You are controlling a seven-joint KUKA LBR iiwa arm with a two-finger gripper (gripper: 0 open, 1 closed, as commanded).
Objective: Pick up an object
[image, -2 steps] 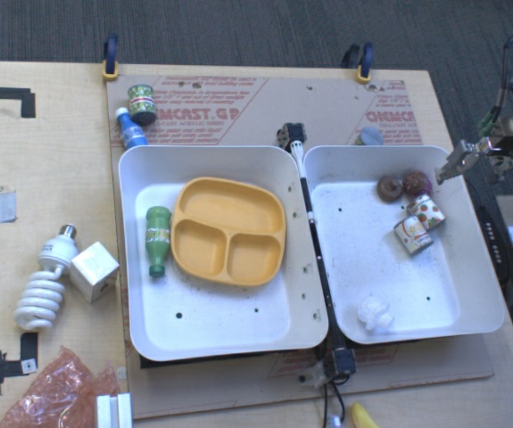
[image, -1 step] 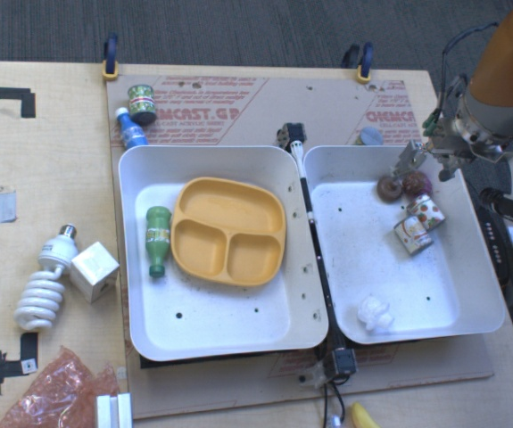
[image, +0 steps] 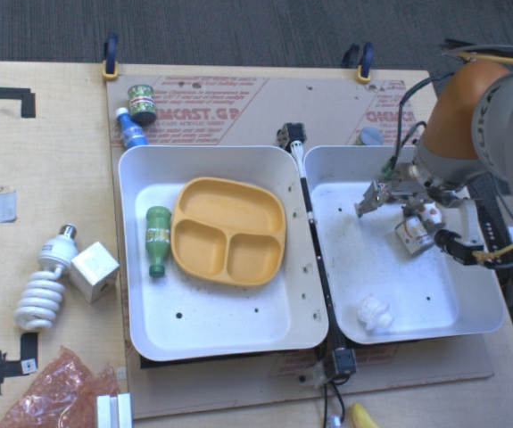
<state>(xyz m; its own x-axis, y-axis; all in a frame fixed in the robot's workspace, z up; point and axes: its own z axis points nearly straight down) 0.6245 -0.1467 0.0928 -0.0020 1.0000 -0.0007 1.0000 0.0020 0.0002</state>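
Wad (image: 374,312): small, white, crumpled, on the right bin's (image: 470,315) floor near its front wall. Lies below and slightly left of the gripper (image: 397,205), well apart from it; no clear long axis. Gripper: over the bin's back half, nothing seen in its hold; finger state cannot be told. Bare floor all round the wad; front rim close behind it. Left bin: tray (image: 229,232), bottle (image: 157,240).

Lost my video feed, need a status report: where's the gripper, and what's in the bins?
Gripper low in right bin. Small white object lies apart from it, near front wall. Left bin: yellow tray, green bottle.
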